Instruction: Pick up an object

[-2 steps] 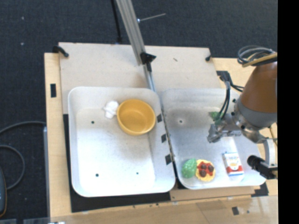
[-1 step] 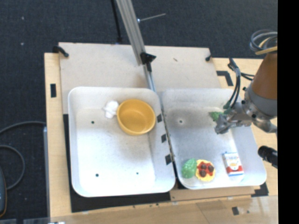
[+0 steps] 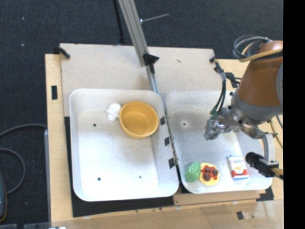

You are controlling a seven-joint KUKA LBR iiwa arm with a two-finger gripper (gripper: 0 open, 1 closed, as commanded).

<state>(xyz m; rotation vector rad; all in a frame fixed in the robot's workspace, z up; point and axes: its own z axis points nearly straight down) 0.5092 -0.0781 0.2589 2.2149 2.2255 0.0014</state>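
In the right bin (image 3: 190, 104) my gripper (image 3: 212, 130) hangs above the bin's middle, with nothing visible between its fingers. Near the bin's front edge lie a green lumpy object (image 3: 192, 171), a yellow piece with red and dark spots (image 3: 209, 173) touching it, and a small white and red carton (image 3: 237, 168) further right. All three lie in front of the gripper and apart from it. The left bin (image 3: 95, 175) holds a yellow bowl (image 3: 138, 119) at its back right, with a small white object (image 3: 113, 111) against the bowl's left side.
A slanted metal pole (image 3: 136, 30) rises from the back between the bins. The grey arm with its orange band (image 3: 261, 82) fills the right side above the right bin. Cables run along the arm's left side.
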